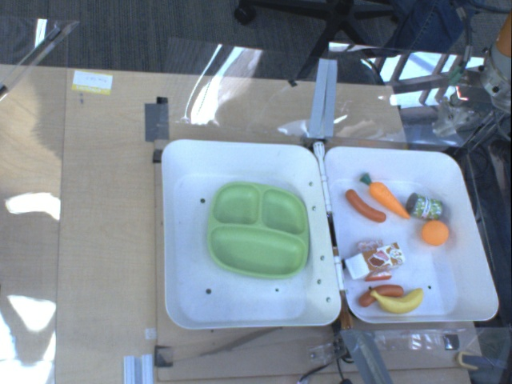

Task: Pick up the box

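The arm is barely visible at the upper right edge.

White bins — green tray, orange carrot, yellow banana, red-and-white patterned box.

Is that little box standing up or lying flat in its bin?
Lying flat. The box shows its broad printed face upward on the right bin floor, near the banana.
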You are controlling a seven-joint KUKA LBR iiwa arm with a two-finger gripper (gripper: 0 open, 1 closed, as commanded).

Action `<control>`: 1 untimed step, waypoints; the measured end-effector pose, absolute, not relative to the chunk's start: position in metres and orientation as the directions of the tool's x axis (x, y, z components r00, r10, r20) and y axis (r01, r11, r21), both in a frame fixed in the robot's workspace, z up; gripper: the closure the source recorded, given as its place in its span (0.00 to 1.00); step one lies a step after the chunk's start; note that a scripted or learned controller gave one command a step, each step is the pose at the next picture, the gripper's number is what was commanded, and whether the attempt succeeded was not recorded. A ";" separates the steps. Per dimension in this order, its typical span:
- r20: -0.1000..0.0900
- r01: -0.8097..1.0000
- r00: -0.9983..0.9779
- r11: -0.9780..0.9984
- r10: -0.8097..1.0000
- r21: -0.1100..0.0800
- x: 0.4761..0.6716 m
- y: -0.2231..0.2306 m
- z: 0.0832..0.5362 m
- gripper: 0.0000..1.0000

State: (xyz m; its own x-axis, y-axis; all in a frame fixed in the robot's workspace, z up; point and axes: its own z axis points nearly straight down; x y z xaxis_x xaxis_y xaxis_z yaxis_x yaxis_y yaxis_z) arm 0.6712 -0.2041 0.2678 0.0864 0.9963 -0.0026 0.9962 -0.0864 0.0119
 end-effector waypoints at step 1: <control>-0.001 0.999 0.051 -0.051 0.999 0.006 0.648 -0.166 0.256 1.00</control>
